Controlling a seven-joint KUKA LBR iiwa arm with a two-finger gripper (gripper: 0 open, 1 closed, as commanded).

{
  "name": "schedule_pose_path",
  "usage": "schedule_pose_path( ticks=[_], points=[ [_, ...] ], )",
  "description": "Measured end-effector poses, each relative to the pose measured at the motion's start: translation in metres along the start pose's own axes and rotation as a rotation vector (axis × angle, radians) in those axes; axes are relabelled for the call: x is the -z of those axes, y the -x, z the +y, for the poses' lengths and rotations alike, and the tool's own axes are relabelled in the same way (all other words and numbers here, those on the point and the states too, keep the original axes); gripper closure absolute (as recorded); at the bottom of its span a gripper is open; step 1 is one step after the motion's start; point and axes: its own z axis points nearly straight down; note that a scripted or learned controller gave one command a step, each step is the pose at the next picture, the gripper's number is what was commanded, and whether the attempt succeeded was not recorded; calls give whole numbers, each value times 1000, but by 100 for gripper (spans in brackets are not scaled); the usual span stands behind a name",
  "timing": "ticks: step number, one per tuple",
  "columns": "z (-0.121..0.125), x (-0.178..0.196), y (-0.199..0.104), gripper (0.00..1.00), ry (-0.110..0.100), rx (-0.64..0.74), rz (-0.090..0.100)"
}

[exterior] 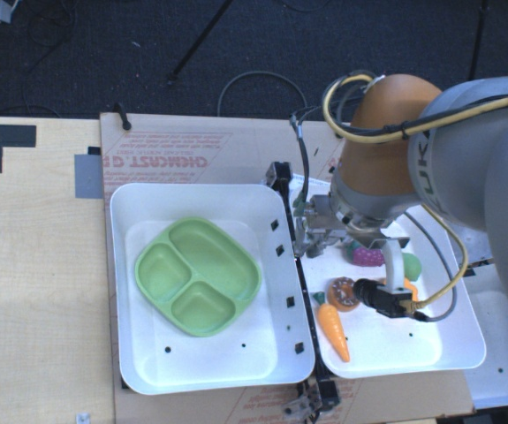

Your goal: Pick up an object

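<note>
left bin (pixel 245 360): green divided plate (pixel 198 275) flat | right bin (pixel 413 343): carrot (pixel 334 329), donut (pixel 344 293), purple toy (pixel 368 255) lying loose | hand (pixel 317 237): low by the divider, apart or together cannot tell | progress: nothing seen held, pick not yet done

The green divided plate (pixel 198 275) is looking like smooth, faintly glossy plastic. The left bin (pixel 147 374) is showing smooth white plastic with a soft sheen. The worktop (pixel 33 281) is showing pale matt wood grain, the cardboard sheet (pixel 174 153) is looking dull, and the arm's orange band (pixel 395 113) is gleaming.
</note>
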Motion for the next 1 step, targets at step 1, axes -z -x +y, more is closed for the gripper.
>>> schedule_pose_path(
  ticks=[1],
  points=[
    [2, 7, -45, 100, 2, 1, -1]
  ],
)
